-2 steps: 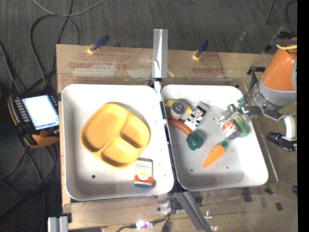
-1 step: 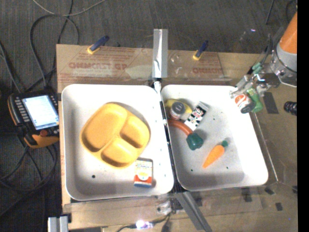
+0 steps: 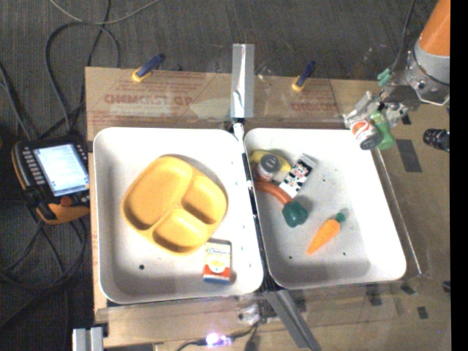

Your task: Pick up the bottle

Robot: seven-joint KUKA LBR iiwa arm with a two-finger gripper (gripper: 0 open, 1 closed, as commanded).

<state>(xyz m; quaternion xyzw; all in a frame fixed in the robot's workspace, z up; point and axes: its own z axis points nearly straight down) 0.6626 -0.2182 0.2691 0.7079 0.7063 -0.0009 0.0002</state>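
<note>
A small green bottle point(image 3: 371, 133) with a red and white end hangs over the far right corner of the right bin point(image 3: 387, 265). It is lifted off the bin floor and lies tilted between the fingers of my gripper point(image 3: 373, 123), which is shut on it. The grey arm with its orange band point(image 3: 439, 28) reaches in from the upper right.
The right bin holds a yellow item with a grey cap point(image 3: 267, 164), a cow-patterned white box point(image 3: 297, 174), an orange-handled tool with a green head point(image 3: 289, 209) and a carrot point(image 3: 324, 233). In the left bin point(image 3: 110, 269) lie a yellow divided plate point(image 3: 175, 203) and a small carton point(image 3: 217, 262).
</note>
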